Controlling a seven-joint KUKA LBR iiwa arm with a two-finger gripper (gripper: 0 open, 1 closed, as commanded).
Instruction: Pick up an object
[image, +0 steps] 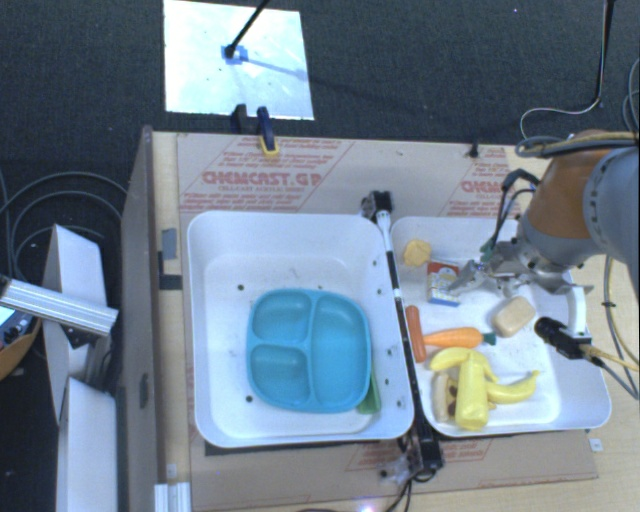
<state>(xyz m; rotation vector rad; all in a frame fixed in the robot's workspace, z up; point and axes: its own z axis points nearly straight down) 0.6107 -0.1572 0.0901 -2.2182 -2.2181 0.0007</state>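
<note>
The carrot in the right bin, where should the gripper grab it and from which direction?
Probably mid-body on the carrot, coming straight down with fingers across its width. It lies flat, pointing left to right, with bare bin floor above it; the yellow banana crowds its lower side.

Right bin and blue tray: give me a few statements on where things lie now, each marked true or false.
1. The blue tray lies in the left bin. True.
2. The carrot lies in the left bin. False: it lies in the right bin.
3. The gripper hangs over the right bin. True.
4. The banana rests on the blue tray. False: it lies in the right bin, near the front.
5. The blue tray has one compartment. False: it has several.
</note>
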